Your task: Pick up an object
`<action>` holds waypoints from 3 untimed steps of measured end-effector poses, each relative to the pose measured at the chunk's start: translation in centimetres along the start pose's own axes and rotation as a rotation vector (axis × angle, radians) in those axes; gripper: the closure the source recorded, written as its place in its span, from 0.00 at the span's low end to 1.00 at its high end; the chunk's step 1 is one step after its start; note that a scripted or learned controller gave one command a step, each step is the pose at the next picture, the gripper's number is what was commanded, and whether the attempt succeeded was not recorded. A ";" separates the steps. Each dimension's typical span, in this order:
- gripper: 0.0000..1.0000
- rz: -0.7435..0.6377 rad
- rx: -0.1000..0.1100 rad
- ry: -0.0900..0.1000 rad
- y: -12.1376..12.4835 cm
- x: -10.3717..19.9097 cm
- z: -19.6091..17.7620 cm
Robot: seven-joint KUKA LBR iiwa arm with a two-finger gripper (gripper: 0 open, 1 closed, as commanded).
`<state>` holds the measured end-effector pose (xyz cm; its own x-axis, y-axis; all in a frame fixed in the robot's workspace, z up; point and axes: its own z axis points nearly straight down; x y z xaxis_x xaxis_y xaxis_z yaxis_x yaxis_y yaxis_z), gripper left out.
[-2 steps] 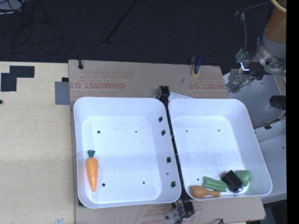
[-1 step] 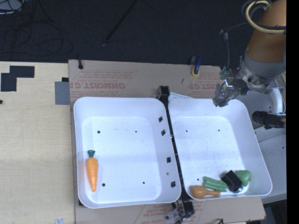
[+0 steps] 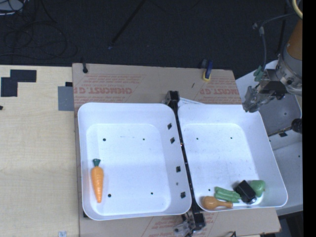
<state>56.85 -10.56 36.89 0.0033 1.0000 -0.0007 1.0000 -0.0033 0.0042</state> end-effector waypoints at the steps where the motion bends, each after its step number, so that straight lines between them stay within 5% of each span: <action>1: 1.00 -0.001 0.014 0.001 0.9 -2.6 7.6; 2: 1.00 -0.005 0.002 0.001 -1.9 -1.1 2.2; 3: 1.00 -0.002 0.009 0.001 -1.6 -0.8 4.5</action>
<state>55.24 -11.39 32.37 0.0010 1.0000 0.0003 1.0000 -0.0010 -0.0043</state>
